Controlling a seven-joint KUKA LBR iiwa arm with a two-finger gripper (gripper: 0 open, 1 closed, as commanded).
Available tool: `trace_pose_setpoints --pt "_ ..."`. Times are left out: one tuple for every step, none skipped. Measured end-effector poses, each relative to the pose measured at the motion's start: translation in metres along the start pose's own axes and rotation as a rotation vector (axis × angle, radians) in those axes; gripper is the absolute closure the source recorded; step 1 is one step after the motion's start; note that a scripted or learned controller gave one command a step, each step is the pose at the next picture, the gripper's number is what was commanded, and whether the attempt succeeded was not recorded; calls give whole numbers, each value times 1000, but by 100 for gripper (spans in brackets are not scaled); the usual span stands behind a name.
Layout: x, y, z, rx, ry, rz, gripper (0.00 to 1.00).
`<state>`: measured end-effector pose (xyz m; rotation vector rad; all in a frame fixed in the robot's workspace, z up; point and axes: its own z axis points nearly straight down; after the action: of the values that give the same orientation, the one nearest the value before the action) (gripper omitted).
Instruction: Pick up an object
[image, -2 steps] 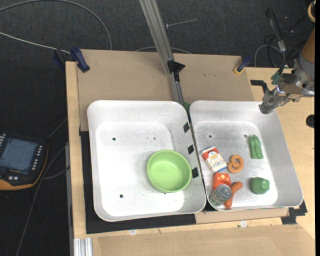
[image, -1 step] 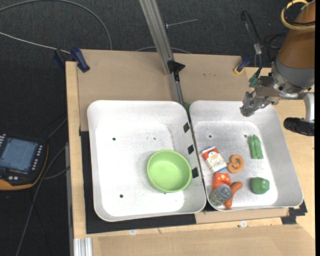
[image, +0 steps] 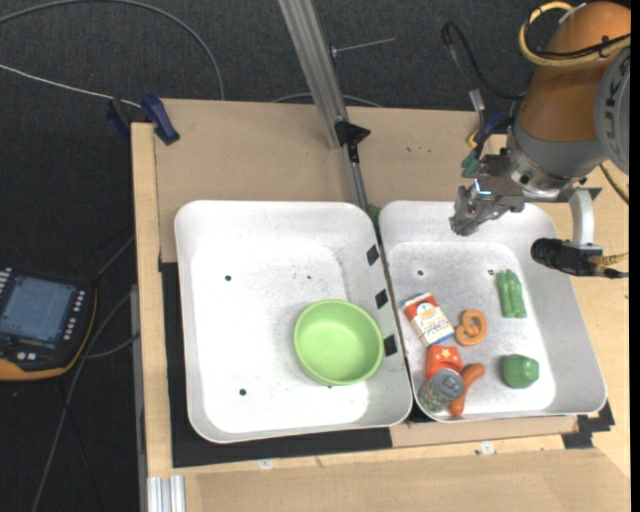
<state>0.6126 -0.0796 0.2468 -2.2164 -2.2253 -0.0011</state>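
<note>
My gripper (image: 467, 220) hangs over the far edge of the right bin (image: 560, 330), with nothing seen between its fingers. Below it in that bin lie a small white and orange carton (image: 427, 318), an orange ring-shaped toy (image: 471, 326), a green pepper-like toy (image: 511, 293), a round green toy (image: 519, 371), and a red toy with a grey can (image: 443, 381) at the near edge. A light green bowl (image: 338, 342) sits in the left bin (image: 230, 330), near its right side.
A metal pole (image: 325, 75) slants down from the top to the gap between the bins. A handheld pendant (image: 35, 320) lies off the bench at the left. Cables trail over the dark floor behind.
</note>
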Motion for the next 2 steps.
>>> trace_pose_setpoints --pt "61 2 6 0 0 -1 100" --pt "105 17 11 0 0 0 100"
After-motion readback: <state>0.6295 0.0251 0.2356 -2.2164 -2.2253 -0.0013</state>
